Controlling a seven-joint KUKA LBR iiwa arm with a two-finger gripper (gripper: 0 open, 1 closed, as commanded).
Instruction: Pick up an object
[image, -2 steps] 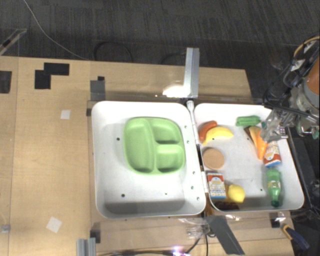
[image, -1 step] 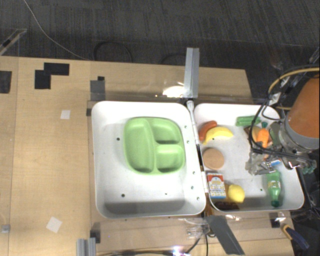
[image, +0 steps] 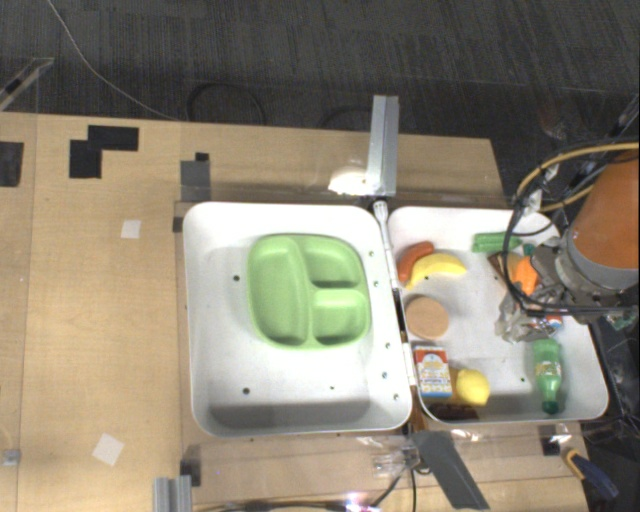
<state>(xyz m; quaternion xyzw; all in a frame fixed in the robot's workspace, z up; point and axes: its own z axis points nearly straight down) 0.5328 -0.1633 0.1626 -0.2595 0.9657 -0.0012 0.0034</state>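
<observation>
The right bin (image: 478, 330) holds a yellow banana (image: 438, 266) lying against a red-orange piece (image: 414, 257). Below them are a round brown disc (image: 428, 317), a small printed box (image: 431, 368) and a lemon (image: 472, 386). A green bottle (image: 546, 372) lies at the bin's right front. My gripper (image: 520, 322) hangs low over the right half of this bin, just above and left of the bottle. An orange item (image: 523, 272) and a green item (image: 490, 241) lie behind the gripper, partly hidden by cables.
The left bin (image: 215, 300) holds a green divided plate (image: 305, 290). The arm's orange band (image: 610, 220) and its cables cover the right bin's far right corner. A metal post (image: 382, 150) stands behind the wall between the bins.
</observation>
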